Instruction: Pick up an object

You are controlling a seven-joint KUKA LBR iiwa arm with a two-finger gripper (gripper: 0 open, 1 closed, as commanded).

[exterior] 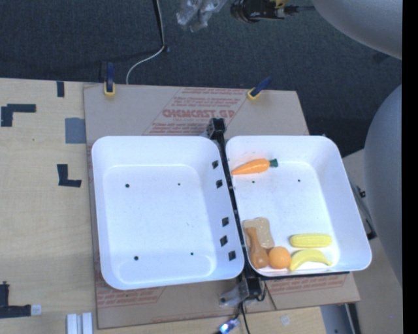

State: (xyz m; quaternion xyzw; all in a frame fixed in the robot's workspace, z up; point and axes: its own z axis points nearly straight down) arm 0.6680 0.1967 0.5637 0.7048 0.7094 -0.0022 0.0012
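Pincer up far above bins, open or closed can't tell; carrot lies nearer, long axis left-right, right bin.

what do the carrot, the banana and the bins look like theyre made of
Carrot: probably moulded plastic toy, with flat even orange and a green stub.
Banana: likely plastic too, with uniform yellow and a smooth skin.
Bins: look like thin formed plastic, matte white, with rounded corners and rolled rims.
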